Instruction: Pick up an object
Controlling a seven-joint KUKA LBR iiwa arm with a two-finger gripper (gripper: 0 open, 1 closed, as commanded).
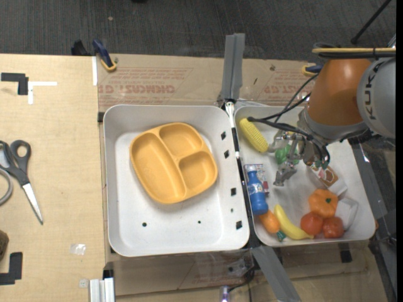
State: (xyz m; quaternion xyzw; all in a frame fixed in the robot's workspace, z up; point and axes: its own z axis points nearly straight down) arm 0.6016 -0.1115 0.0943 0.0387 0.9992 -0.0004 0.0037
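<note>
**Pincer low in the crowded right bin, no catch confirmed**

- Two white bins sit side by side on the worktop. Left bin (119, 231) carries one thing, a yellow divided plate (173, 161), lying flat near its middle. Nothing there suits a small two-finger grab, which likely explains why the arm works the other bin.
- Right bin (362, 187) holds the pickable clutter. Corn cob (253, 135) lies along the far-left wall. Blue bottle (256, 190) lies on its side against the wall shared with the left bin. Small orange piece (269, 221) and banana (288, 224) rest at the near edge, just beside each other. Orange pepper (323, 202) and two red tomatoes (321, 225) cluster in the near-right corner, touching.
- Arm (340, 93) reaches in from the right, over the bin's far part. Pincer (284, 168) hangs down toward the bin's middle floor, between the corn cob and the pepper. Something green (283, 151) sits at the fingers, but it is too small to say whether it is a toy or part of the tool. Cannot tell how wide the fingers stand, nor whether they have hold of anything.
- Judgement: still at the grasp attempt. Objects hug the walls and corners, so the open middle gives easy descent but little to seize.
- Scissors (22, 175) lie near the worktop's left edge, well apart from the bins.
</note>
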